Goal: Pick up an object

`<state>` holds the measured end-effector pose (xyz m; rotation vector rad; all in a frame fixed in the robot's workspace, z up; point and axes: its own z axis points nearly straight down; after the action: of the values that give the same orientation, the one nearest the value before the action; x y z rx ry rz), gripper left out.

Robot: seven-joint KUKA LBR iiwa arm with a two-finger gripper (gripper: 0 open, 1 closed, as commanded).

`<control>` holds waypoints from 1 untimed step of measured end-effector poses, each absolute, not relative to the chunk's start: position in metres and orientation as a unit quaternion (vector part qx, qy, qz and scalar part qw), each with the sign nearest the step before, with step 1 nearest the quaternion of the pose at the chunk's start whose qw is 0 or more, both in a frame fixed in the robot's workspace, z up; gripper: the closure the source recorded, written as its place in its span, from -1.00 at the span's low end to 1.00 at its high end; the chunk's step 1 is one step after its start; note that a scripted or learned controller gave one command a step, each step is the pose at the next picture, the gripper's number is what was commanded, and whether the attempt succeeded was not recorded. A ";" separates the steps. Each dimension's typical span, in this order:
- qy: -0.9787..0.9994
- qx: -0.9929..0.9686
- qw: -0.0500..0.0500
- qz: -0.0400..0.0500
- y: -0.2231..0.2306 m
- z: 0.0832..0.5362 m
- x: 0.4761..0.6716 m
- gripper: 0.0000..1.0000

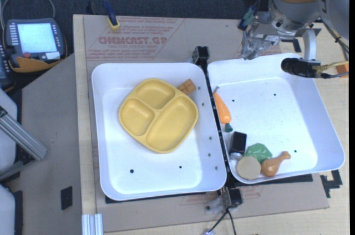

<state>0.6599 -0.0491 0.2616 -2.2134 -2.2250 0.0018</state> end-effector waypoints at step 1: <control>-0.709 -0.705 0.002 0.001 0.002 0.248 0.649 1.00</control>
<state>0.6492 0.0021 0.2480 -2.2130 -2.2246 0.0024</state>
